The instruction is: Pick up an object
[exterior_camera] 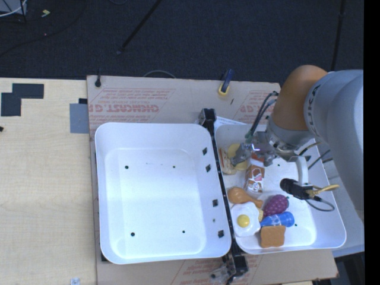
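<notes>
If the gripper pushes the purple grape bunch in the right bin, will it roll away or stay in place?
The purple grape bunch looks rounded but bumpy, so it would probably rock more than roll. It sits close against the blue toy and the fried egg, which likely block it. It is probably a light plastic toy.

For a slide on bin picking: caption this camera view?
KUKA arm's gripper lowered into the right bin among toy foods, above a fried egg.

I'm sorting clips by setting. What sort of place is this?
Probably a robotics lab: a grey arm reaches over two white bins on a cardboard-covered bench, with toy food in one and cables on the dark floor.
</notes>
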Robot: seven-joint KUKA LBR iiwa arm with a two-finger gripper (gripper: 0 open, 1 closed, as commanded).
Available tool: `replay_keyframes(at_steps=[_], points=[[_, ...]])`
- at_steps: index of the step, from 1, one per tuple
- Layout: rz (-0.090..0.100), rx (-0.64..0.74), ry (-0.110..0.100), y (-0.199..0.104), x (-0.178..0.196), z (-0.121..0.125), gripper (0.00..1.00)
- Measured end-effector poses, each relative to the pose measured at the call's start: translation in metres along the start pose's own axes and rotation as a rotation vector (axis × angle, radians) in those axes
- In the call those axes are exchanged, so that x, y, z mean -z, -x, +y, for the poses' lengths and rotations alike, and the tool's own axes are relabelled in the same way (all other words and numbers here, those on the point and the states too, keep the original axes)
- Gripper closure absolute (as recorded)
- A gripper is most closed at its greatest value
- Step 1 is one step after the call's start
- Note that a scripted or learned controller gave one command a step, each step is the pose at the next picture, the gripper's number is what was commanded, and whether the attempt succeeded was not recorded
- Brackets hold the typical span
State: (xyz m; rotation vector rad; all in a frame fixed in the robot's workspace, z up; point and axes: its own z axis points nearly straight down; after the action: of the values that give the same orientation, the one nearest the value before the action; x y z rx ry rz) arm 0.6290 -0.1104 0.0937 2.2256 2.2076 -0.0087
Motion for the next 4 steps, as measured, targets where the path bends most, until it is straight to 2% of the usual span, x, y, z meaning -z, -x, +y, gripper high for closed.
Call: replay_keyframes(at_steps=[1,2,3,4], points=[[0.019,0.003,-0.028,0.019,-0.008,0.011,0.00],[0.017,0.004,-0.026,0.028,-0.008,0.011,0.00],[0.009,0.009,-0.001,0.066,-0.006,0.016,0.00],[0.008,0.008,0.000,0.092,-0.006,0.016,0.00]])
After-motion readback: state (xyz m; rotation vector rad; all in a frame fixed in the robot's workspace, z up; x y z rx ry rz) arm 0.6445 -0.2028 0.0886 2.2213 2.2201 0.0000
